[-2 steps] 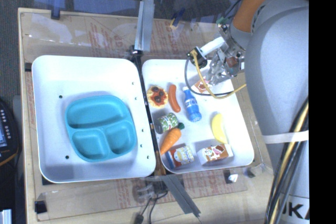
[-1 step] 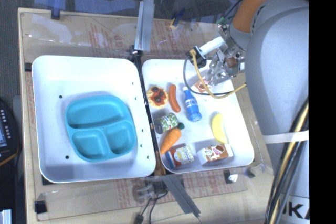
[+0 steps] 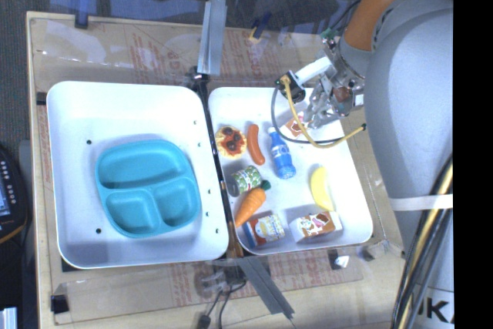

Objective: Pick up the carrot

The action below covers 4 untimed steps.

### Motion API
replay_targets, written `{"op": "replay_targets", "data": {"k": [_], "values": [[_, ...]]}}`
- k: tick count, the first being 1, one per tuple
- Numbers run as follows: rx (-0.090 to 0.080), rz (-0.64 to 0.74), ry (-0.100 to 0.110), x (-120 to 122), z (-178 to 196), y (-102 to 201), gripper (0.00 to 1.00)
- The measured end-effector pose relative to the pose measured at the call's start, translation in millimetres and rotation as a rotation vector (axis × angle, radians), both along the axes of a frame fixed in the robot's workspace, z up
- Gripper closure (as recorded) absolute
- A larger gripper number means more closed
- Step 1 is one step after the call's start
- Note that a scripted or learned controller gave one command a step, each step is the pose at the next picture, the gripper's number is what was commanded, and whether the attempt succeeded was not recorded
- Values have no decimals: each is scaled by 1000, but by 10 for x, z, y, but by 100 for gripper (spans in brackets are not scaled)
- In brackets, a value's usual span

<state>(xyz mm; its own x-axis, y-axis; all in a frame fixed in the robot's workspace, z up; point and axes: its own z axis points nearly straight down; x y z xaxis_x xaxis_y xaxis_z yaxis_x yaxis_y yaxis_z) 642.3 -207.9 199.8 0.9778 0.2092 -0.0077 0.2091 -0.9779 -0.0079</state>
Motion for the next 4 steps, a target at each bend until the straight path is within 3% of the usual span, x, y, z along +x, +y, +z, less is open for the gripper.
{"op": "replay_targets", "data": {"k": [1,2,3,4], "values": [[0,42,-2,57,-62,6,100],[0,42,-2,57,-62,5,0],[-3,-4,-5,79,259,-19,0],[-4,-2,-6,93,289,-15,0]]}}
